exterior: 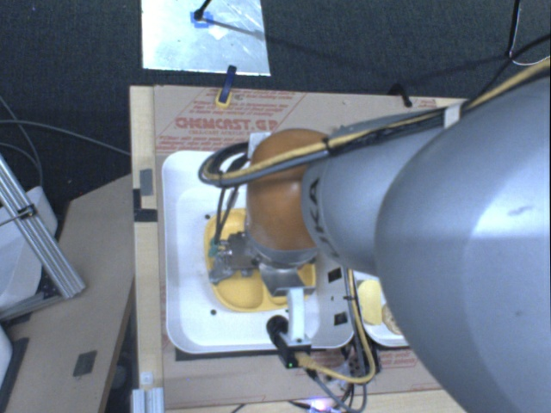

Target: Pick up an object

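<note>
My arm, grey with an orange band (280,188), reaches in from the right and hangs low over the left white bin (185,231). The gripper (225,261) points down into that bin, right over a yellow object (237,295) lying on the bin floor near the front. A second yellow piece (213,231) shows just behind the gripper's left side. The wrist and its cables cover the point where the gripper meets the yellow object, so I cannot see whether they touch.
The right bin (387,338) is mostly covered by the arm; a pale yellow item (370,304) shows at its front left. Brown cardboard (250,114) lies under the bins. A metal plate (205,24) lies behind, and an aluminium frame (34,231) stands at left.
</note>
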Motion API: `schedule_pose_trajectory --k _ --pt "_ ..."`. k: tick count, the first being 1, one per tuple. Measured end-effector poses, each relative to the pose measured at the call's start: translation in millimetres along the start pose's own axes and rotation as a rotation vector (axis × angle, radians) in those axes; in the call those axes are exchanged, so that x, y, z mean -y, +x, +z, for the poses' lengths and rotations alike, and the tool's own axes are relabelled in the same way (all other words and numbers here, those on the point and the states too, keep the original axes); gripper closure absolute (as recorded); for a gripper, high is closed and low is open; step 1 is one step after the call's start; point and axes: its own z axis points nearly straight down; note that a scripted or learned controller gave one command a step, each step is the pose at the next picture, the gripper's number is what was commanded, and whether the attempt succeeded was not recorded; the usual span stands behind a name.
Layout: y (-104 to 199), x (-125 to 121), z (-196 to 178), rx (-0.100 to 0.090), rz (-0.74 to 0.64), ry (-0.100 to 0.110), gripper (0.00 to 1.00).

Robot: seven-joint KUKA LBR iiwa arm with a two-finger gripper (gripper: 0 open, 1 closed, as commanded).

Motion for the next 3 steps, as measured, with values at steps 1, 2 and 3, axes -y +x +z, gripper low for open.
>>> schedule_pose_trajectory --k 1,2,3 --pt "-43.4 -63.9 79.9 -0.001 0.010 0.001 0.00" --pt "-40.0 -6.1 77.5 0.001 0.009 -0.018 0.00" --pt "-45.7 -9.9 64.6 0.008 0.014 -0.022 1.00"
